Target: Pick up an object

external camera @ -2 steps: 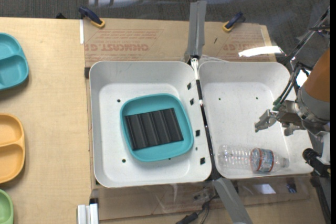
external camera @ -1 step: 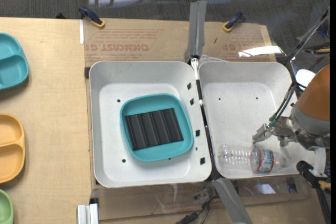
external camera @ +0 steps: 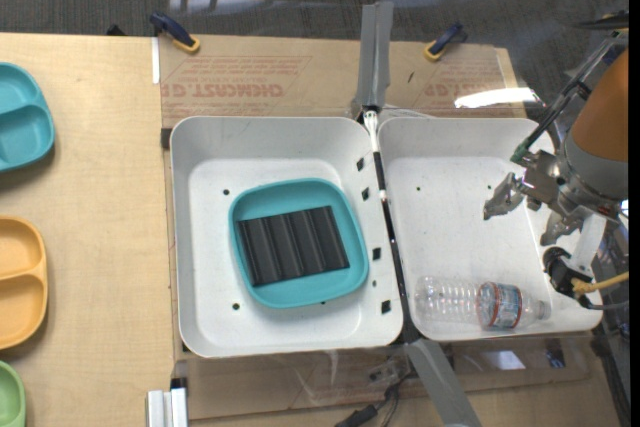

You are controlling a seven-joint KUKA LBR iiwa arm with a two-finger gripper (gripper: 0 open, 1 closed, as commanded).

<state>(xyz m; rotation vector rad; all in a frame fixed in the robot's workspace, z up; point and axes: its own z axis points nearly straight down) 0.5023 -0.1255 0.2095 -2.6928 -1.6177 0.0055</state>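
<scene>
From my feed, the one print I can read is on the brown cardboard sheet (external camera: 300, 75) lying under the far edge of the two bins: red block letters that appear mirrored or upside down from this angle, seemingly "CHEMCREST," with smaller red lines around it too faint to read. The bottle (external camera: 480, 302) carries a label, but its print is too small to read.

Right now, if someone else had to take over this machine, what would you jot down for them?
Gripper: above the right bin, near its right side, with nothing between its fingers.
Clear plastic bottle: lying on its side along the right bin's front edge, apart from the gripper.
Left bin: holds a teal tray with a dark ribbed insert.
Done: nothing picked up yet.
Left: lower onto an object, probably the bottle, grip and lift.
</scene>
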